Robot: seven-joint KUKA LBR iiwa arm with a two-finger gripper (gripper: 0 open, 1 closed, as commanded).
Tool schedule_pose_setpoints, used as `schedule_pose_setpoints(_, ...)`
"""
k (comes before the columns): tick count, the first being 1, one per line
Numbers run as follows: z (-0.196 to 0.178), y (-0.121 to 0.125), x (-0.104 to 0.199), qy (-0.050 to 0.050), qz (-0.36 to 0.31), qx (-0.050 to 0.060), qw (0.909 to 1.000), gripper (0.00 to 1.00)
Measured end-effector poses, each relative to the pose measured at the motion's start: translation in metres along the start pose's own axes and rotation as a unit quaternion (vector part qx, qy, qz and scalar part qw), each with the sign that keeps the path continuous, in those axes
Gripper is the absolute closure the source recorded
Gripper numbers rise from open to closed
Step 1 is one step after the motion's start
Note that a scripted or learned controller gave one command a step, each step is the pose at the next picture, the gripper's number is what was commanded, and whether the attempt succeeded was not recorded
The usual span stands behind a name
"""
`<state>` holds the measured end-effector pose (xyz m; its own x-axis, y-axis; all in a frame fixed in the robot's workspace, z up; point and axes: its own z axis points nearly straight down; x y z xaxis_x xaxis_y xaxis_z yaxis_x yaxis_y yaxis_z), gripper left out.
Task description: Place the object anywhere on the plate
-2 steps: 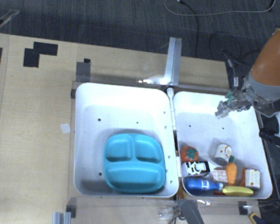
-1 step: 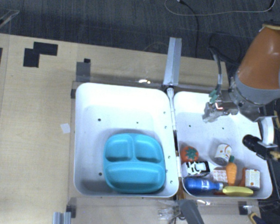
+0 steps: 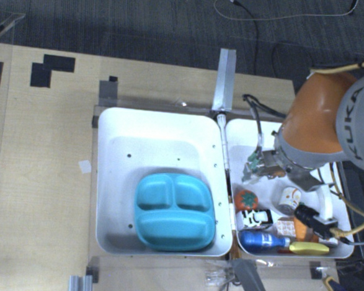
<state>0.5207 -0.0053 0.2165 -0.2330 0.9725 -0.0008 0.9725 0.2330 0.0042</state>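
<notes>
Blue plate (image 3: 175,211) lies in the left bin (image 3: 115,168) — well left of the gripper (image 3: 255,167), below its level. I cannot tell the gripper's state. Just beneath it in the right bin (image 3: 241,140) — a red-orange object (image 3: 247,199), apart, among clutter.

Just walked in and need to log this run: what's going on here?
A grey arm with an orange band reaches into the right bin, its gripper hanging above a heap of small things: a blue bottle, a yellow piece, a red ball. Nothing shows between its fingers. The blue plate sits in the left bin with nothing on it, so the placing is not yet done.
</notes>
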Motion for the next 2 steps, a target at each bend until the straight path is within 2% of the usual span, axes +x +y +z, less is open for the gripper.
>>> schedule_pose_setpoints(1,0.032,-0.022,0.048,0.000,-0.068,0.000,0.9977,1.00)
schedule_pose_setpoints(2,0.017,-0.013,0.089,0.000,-0.183,0.000,0.9830,1.00)
